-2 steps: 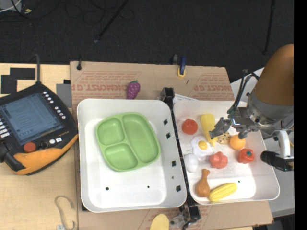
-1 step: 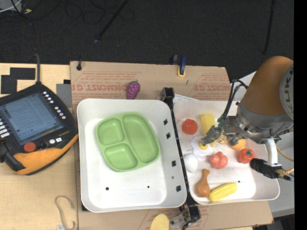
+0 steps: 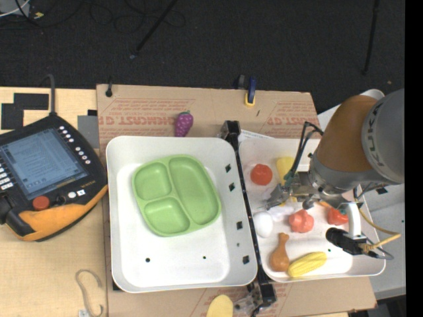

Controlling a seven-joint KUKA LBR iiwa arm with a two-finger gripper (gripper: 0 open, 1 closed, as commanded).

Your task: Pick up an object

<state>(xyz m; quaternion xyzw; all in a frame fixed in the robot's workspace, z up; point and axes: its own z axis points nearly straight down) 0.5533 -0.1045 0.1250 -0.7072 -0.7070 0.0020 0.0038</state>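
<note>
Over the right bin (image 3: 268, 264), claw (image 3: 299, 203) hangs just above the red toy (image 3: 302, 222); can't tell its state.

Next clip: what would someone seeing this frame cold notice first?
Probably the bright green divided plate, alone in the left bin. Next, the grey and orange arm leaning in from the right over the right bin, which is crowded with toy food: a red tomato, a white egg, a drumstick and a yellow corn cob. A purple grape bunch lies on the cardboard behind the bins.
</note>
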